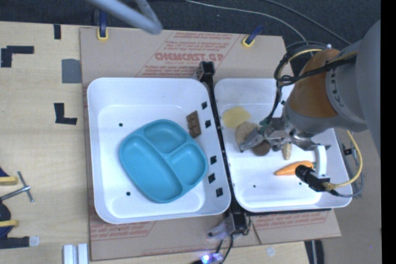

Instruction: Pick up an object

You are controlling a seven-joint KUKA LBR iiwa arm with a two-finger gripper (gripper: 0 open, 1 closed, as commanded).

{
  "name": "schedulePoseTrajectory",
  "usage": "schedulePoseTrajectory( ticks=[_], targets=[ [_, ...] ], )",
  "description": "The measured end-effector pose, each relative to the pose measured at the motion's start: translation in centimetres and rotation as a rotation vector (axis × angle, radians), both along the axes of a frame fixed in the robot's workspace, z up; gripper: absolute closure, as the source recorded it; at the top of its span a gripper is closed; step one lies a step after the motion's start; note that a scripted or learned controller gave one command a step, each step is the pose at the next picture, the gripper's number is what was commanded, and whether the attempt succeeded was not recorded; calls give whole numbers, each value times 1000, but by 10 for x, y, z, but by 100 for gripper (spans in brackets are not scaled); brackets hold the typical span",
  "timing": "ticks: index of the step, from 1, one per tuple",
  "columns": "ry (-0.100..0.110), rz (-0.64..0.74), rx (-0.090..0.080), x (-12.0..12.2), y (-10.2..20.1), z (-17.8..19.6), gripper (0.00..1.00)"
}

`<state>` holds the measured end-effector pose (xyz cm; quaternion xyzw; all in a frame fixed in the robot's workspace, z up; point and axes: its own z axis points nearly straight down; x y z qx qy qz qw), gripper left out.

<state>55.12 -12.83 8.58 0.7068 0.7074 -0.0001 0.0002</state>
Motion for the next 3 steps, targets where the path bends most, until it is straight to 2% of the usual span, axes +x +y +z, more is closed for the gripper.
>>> schedulePoseTrajectory(
  ticks=[1, 3],
  targets=[
    [-2, 1, -3, 0, -1, 10, 100],
    [-4, 1, -1, 17, 2, 103, 100]
  ],
)
